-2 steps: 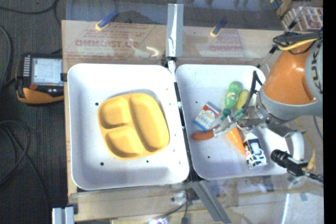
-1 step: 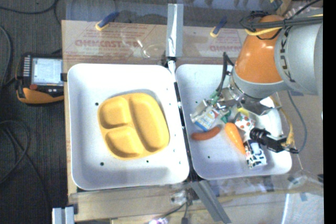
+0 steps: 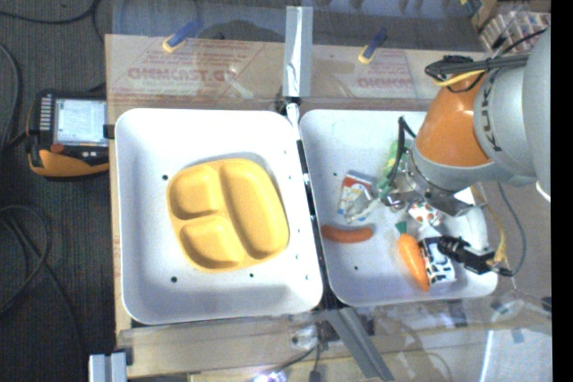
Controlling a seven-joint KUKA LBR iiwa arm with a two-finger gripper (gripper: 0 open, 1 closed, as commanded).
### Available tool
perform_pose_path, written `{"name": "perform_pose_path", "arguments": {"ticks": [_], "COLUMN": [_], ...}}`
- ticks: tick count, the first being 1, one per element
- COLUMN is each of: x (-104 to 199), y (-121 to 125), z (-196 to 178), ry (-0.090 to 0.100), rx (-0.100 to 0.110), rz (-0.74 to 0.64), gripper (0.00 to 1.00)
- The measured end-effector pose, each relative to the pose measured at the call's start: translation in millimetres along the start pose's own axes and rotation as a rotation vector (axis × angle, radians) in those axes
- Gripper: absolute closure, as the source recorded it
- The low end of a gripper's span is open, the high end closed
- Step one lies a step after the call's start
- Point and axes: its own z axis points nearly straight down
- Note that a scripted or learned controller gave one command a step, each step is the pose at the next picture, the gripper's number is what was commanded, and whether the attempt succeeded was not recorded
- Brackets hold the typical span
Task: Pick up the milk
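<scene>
Camera view: pincer (image 3: 400, 189), state unclear, beside crumpled milk carton (image 3: 355, 197), smooth sausage (image 3: 346, 234) and tapered carrot (image 3: 413, 261).

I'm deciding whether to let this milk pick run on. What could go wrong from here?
1. The milk carton lies close to the hot dog, so a grasp could catch or push that instead.
2. The gripper sits low among cluttered items; the carrot might get knocked.
3. The carton looks crumpled and tilted, so it may slip.

The milk (image 3: 356, 198), a small crumpled white carton with red and green print, lay tipped in the right bin (image 3: 358, 282), just above the sausage (image 3: 347, 233).
</scene>
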Motion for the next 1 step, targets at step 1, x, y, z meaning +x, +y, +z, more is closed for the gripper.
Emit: {"name": "perform_pose_path", "arguments": {"ticks": [1], "x": [-79.5], "y": [-0.3], "z": [-26.1], "ry": [0.000], "rx": [-0.002], "rz": [0.034], "gripper": [0.00]}}
